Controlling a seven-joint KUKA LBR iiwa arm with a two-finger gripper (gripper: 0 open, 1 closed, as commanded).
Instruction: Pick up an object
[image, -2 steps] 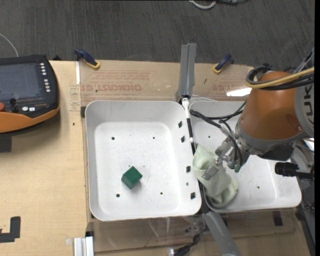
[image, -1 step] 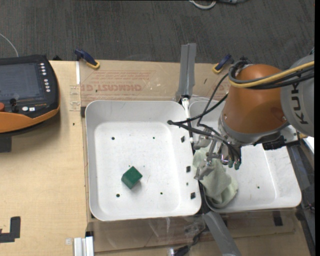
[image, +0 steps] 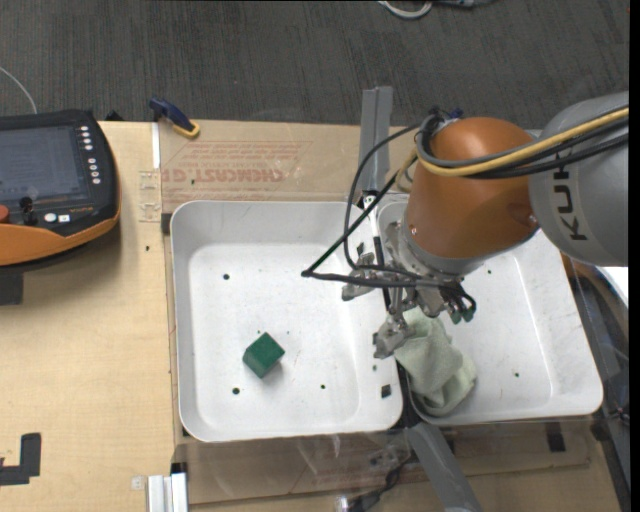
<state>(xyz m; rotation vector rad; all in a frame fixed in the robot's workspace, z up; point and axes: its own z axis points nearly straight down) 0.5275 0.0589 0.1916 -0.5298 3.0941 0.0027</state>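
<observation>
**Spotter:** Where are you sitting right now?

**Operator:** I have the gripper (image: 392, 338) low over the rumpled cloth (image: 432, 365), which lies against the seam where the right bin (image: 540, 330) meets the left bin (image: 200, 300). The metal fingers hang at the cloth's upper left edge, touching or nearly so.

**Spotter:** Have you got it?

**Operator:** I can't tell. The orange wrist band and cables crowd the fingers, so I can't judge how wide they stand or whether any fabric is between them.

**Spotter:** How would you make this grab count?

**Operator:** I'd judge the fingers are too near the cloth's edge. Better to centre over the thickest fold, press down into it, then close, so a good bunch of fabric is pinched rather than a thin corner that slips out.

**Spotter:** Which way does it lie?

**Operator:** Its long axis runs from the gripper down and away to the right, toward the right bin's near wall, bulkiest at that far end.

**Spotter:** Alternatives?

**Operator:** A green block (image: 264, 355) sits well to the cloth's left, in the left bin.
</observation>
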